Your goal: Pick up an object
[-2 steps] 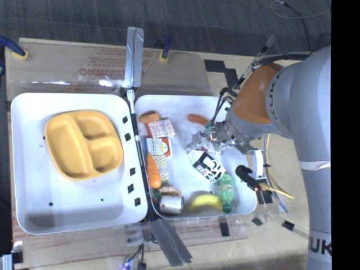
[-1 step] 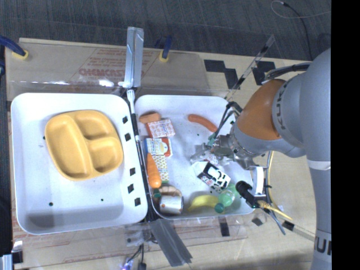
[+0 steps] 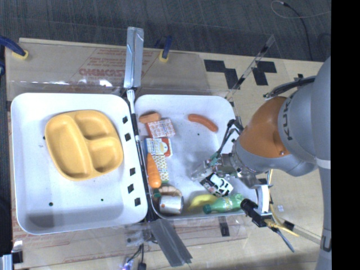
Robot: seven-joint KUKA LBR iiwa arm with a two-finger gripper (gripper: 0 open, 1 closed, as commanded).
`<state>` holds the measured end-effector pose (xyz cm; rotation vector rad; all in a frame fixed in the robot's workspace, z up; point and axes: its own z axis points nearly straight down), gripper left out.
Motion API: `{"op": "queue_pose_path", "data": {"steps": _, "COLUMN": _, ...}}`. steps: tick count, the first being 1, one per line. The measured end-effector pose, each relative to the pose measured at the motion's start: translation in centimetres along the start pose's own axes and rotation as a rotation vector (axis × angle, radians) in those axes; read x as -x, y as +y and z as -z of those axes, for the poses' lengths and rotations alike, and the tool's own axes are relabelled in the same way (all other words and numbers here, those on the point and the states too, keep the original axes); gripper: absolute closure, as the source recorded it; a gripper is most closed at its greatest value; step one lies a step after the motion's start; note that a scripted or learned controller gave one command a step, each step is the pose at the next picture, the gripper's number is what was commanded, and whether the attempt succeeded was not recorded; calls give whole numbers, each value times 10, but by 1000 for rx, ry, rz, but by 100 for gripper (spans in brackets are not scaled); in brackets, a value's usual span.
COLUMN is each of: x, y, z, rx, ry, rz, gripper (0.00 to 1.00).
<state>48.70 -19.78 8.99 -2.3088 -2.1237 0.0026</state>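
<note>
My gripper hangs low over the right part of the right bin, its metal fingers reaching left from the orange wrist. Right under it lies a small black-and-white toy; whether the fingers touch it is unclear. Along the bin's front wall lie a yellow banana and a green bottle. A sausage rests toward the back. Down the bin's left side sit a brown sausage, a red-and-white packet, a printed carton, a carrot and a silver can.
The left bin holds a yellow divided plate. A metal divider runs between the bins at the back. The bare white floor of the right bin stretches between the packets and my gripper.
</note>
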Motion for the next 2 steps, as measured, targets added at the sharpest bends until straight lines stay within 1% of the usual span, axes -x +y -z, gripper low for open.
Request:
{"op": "queue_pose_path", "data": {"steps": 1, "x": 0, "y": 1, "z": 8, "rx": -2, "ry": 0, "rz": 6, "gripper": 100}}
{"op": "queue_pose_path", "data": {"steps": 2, "x": -27, "y": -4, "z": 94, "rx": -1, "ry": -1, "rz": -201, "gripper": 100}}
